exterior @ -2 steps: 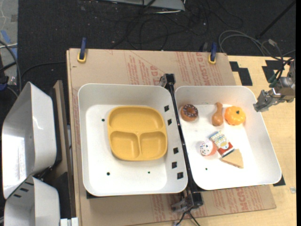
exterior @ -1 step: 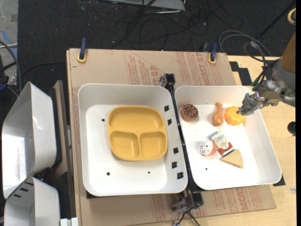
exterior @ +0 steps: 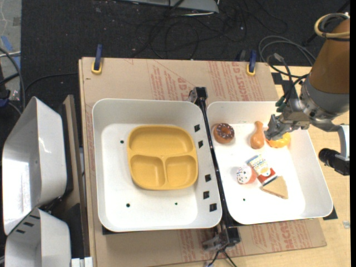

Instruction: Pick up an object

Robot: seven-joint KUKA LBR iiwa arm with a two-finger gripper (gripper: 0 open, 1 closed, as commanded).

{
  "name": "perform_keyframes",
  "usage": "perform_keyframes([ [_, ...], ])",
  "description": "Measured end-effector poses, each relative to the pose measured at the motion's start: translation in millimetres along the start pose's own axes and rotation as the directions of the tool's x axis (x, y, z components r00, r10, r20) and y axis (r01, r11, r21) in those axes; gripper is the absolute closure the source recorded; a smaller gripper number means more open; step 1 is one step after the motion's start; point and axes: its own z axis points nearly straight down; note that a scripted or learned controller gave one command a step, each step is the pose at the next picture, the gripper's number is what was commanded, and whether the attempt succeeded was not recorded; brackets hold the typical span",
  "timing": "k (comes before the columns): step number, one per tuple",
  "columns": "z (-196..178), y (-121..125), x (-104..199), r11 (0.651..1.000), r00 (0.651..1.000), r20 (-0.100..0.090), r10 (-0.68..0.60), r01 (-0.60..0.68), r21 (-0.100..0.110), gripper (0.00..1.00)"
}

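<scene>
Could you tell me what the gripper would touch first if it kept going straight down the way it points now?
Most likely the yellow toy right under the gripper, with the orange drumstick just beside it; depth is hard to judge from this slanted view.

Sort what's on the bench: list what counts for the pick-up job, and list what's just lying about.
For the job:
- claw
- yellow toy under the claw
- chicken drumstick
- chocolate donut
- small carton
- dice
- sandwich wedge
- right bin

Lying about:
- yellow divided tray
- left bin

Brown bench (exterior: 183,77), two white bins (exterior: 111,115) (side by side)
</scene>
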Motion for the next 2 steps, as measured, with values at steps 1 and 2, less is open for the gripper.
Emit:
perform_keyframes([
  [1, 19, -14, 55, 1.0, 1.0, -0.001, -0.001, 0.001, 0.001, 1.0],
  [2, 31, -26, 116, 1.0, 1.0, -0.001, -0.002, 0.002, 0.001, 1.0],
])
